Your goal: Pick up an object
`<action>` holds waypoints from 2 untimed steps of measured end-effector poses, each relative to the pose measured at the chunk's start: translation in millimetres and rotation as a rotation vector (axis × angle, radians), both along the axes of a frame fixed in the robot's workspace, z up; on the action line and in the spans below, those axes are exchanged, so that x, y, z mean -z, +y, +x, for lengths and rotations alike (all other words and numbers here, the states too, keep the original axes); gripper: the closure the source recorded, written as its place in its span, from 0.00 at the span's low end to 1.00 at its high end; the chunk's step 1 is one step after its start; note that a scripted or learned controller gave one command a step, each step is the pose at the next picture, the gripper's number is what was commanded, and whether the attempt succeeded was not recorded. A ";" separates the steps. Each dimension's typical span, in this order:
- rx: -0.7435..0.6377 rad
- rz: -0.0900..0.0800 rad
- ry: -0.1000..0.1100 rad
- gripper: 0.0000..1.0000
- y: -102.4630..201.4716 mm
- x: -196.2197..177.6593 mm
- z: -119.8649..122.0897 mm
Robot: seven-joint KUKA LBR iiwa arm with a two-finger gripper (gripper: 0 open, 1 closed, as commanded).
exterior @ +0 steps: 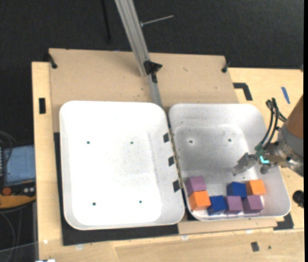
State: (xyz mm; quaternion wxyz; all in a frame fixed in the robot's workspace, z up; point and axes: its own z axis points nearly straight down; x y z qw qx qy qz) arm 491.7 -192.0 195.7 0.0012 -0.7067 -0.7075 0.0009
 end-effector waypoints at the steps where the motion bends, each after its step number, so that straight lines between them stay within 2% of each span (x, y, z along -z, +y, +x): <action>1: 0.001 0.000 -0.005 0.00 0.4 -1.8 1.2; 2: 0.003 -0.002 0.000 0.00 -10.7 54.3 1.2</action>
